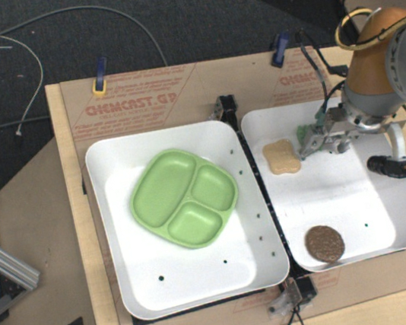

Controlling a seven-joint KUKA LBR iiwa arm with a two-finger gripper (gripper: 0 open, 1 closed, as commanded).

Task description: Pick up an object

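dark carpet floor (162, 10), loose grey cables (23, 53), cardboard-covered bench (145, 90)

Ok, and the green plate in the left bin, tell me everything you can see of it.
The green plate is a pale green, matte, plastic-looking tray, squarish with rounded corners, split by raised ridges into three compartments: one large, two smaller. It lies flat and right way up, turned at an angle to the walls of the left bin, roughly at the middle of the bin's floor. It holds nothing, and touches just that floor.
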